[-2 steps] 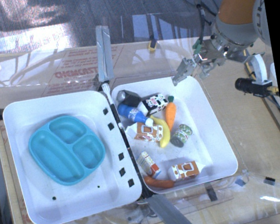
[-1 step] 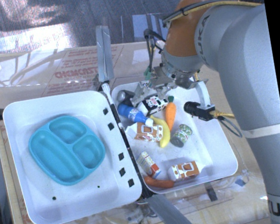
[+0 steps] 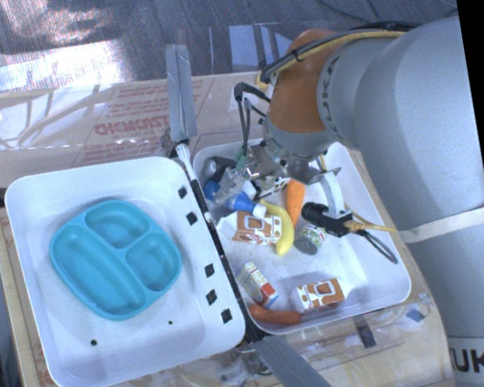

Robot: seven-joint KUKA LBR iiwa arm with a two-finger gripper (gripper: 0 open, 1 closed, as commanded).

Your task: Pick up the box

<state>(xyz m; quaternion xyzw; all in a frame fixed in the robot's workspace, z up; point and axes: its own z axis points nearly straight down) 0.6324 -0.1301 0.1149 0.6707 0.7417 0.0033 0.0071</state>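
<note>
Two small orange-and-white boxes lie in the right bin [image 3: 376, 253]. One box [image 3: 258, 225] is near the bin's middle, beside a yellow banana [image 3: 282, 238]. The other box [image 3: 320, 294] rests flat near the front wall. My gripper [image 3: 247, 178] hangs low over the bin's back left corner, above blue items [image 3: 236, 200], a little behind the middle box. The wrist covers much of the gripper, and no box shows between its tips.
An orange carrot [image 3: 294, 199], a small can [image 3: 310, 240], a little bottle [image 3: 255, 279] and a red sausage [image 3: 277, 317] crowd the right bin. The left bin [image 3: 56, 348] holds a blue divided plate [image 3: 115, 258]. The arm's grey bulk covers the bin's right side.
</note>
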